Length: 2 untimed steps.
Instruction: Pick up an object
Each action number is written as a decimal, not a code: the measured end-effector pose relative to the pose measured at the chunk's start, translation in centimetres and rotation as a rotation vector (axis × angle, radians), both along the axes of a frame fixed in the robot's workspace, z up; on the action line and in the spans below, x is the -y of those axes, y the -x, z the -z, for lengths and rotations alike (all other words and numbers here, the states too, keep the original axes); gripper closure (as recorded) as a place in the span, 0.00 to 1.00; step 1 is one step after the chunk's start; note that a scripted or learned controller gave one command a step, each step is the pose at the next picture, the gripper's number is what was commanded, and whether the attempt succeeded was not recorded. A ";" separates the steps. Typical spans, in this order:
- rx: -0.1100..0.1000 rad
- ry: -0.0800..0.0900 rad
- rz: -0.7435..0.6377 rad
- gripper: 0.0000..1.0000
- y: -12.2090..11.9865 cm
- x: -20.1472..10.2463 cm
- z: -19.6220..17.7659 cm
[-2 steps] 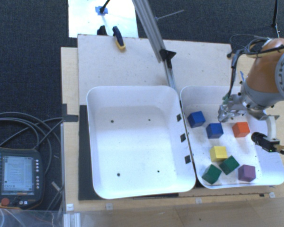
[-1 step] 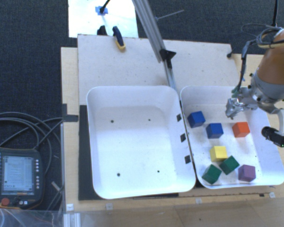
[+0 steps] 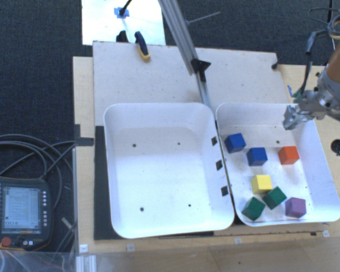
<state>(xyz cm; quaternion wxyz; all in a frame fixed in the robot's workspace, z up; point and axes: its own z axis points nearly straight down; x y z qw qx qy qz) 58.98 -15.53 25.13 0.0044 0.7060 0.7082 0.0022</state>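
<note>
Single fixed overhead camera, slanted down over both white bins [image 3: 158,115].

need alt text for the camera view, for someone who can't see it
The arm's pincer hovers over the back right rim of the right white bin, which holds seven small cubes: two blue, two green, one orange, one yellow, one purple. The left white bin sits alongside.
</note>
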 end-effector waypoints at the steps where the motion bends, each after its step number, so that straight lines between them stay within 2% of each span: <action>1: -0.006 -0.002 -0.001 1.00 -0.1 0.0 -0.1; 2: -0.005 -0.004 -0.008 1.00 -1.8 -6.1 -0.3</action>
